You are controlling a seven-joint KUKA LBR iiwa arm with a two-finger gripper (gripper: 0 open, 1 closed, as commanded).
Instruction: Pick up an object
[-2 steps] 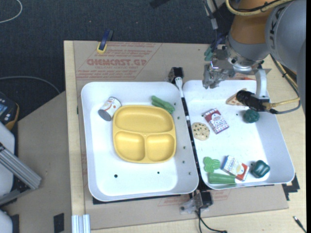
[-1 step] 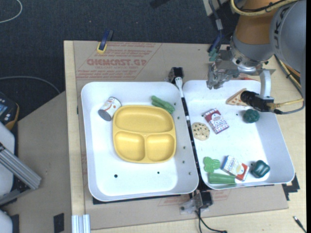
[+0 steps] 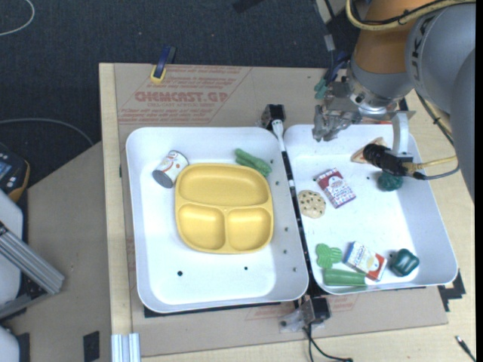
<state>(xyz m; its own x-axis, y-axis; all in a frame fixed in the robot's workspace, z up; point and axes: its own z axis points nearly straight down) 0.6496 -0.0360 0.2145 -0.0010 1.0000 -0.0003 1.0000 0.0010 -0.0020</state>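
Since the gripper (image 3: pixel 327 130) hangs over the right bin's (image 3: pixel 430 217) far-left corner with nothing under it, shift toward a target: the red packet (image 3: pixel 334 188) and cookie (image 3: pixel 310 203) lie near the bin's left edge. Come down centred. Whether it's spread or pinched: can't tell, too small and dark.

I count two white bins (image 3: pixel 143 202), side by side. The left one holds one yellow divided plate (image 3: pixel 223 206), one small can (image 3: pixel 169 167) and one green pod (image 3: pixel 252 161) (three things). One cookie (image 3: pixel 311 203) lies in the right bin.
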